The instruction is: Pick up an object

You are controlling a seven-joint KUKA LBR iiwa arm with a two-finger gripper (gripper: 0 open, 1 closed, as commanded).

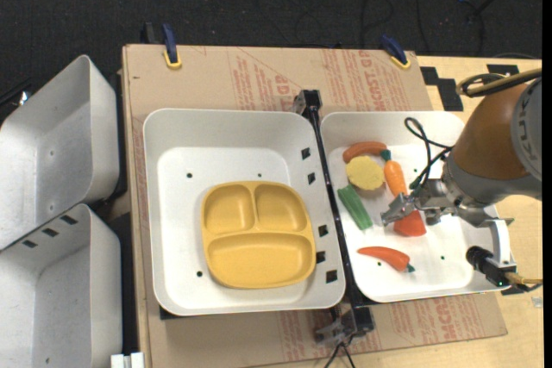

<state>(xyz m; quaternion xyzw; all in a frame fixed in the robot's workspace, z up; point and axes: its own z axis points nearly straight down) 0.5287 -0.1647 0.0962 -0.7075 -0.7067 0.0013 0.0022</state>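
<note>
**Camera view: gripper low over toy food in the right bin**

Camera view: the gripper [405, 211] sits just above a red toy piece [411, 225], beside the green pod [354, 208]. Finger state: cannot tell. Yellow tray [257, 234] lies left.

Grey arm [526, 134] with a broad orange band — black cable looping near its metallic pincer [404, 211].

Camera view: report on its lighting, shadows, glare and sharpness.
Camera view: even overhead light, bright on both white bins, with no harsh glare; the floor behind stays dark. Shadows are soft: a faint one under the yellow divided tray, another beneath the end effector by the red toy. Focus is moderate overall; the small toy vegetables look slightly soft, so fine detail is hard to read.
</note>
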